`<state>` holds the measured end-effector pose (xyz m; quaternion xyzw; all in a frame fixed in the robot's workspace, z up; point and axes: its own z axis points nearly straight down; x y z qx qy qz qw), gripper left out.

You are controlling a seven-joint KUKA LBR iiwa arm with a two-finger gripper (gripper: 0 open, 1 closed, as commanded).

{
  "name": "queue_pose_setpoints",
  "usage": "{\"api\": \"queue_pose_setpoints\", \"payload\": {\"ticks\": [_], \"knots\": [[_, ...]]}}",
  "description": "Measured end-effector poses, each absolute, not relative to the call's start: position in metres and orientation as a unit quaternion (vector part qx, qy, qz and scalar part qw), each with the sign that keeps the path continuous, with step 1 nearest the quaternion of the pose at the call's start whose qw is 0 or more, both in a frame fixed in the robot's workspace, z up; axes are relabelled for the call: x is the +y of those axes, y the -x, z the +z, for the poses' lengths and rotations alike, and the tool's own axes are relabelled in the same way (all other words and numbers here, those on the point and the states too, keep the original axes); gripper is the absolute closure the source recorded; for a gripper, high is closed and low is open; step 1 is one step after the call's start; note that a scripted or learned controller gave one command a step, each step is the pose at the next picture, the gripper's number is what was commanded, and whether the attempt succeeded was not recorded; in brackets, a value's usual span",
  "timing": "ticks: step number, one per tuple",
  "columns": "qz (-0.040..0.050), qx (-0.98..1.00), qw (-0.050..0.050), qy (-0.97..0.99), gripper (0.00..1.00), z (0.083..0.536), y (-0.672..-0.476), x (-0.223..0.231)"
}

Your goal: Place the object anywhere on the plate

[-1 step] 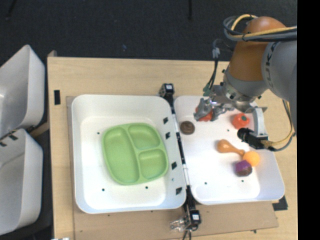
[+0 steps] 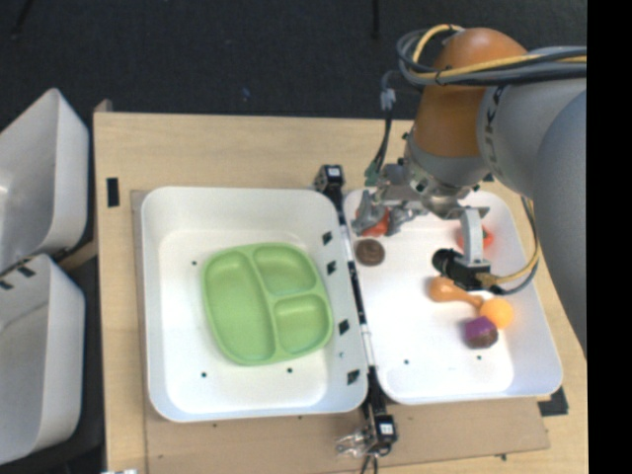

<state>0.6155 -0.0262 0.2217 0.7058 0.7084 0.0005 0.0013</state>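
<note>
In the camera view, the green plate (image 2: pixel 237 309), moulded into three compartments, lay in the left bin (image 2: pixel 163 227), turned a little askew to the bin's walls, and nothing rested on it. All the loose things were in the right bin (image 2: pixel 528 368), on the side of the plate toward the arm.

A brown disc (image 2: pixel 369 253) was the nearest of them to the plate. It lay flat on the white floor just past the wall that parts the two bins, about level with the plate's upper edge. Farther from the plate, three things sat close together: an orange pear-shaped piece (image 2: pixel 444 287), a yellow-orange ball (image 2: pixel 500 312) and a small purple lump (image 2: pixel 481 333). The ball and the purple lump looked to be touching. The orange piece lay just beside them on the plate's side.

The gripper (image 2: pixel 380 217) hung over the right bin's upper corner nearest the plate, directly above the brown disc in the picture and close to it. Whether it touched the disc could not be told. A reddish spot showed at its tip, too small and blurred to name, and how wide the gripper stood could not be told either. The grey arm (image 2: pixel 538 136) with its orange band (image 2: pixel 459 92) came in from the side away from the plate. Both bins stood on a pale wooden bench (image 2: pixel 247 146).
</note>
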Motion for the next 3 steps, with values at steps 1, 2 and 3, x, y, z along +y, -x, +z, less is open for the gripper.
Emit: {"api": "queue_pose_setpoints", "payload": {"ticks": [1, 2, 3], "knots": [[0.0009, 0.709, 0.001, -0.705, 1.0, 0.23, -0.625, 0.015], [0.0009, 0.709, 0.0, -0.705, 1.0, 0.248, -0.627, 0.067], [-0.0002, 0.708, 0.0, -0.706, 0.0, 0.247, -0.626, 0.064]]}}
